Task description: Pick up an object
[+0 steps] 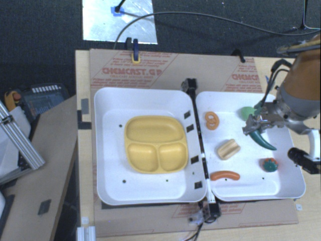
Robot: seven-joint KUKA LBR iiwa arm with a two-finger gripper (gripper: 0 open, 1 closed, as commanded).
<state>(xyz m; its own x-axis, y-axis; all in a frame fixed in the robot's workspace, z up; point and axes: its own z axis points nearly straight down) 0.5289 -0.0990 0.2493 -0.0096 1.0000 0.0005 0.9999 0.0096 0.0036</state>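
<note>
right bin (286,190): gripper (254,125) low, apparently over teal pepper (263,140).

**Arm swallows the right bin's upper corner**

The arm (301,79) runs off the frame's right edge — its upper reach is cut away. The gripper (258,122) covers part of a green object (246,113) at right centre, its shape impossible to call. Under it lies a dark teal piece (264,140) — its top end hidden.
</note>
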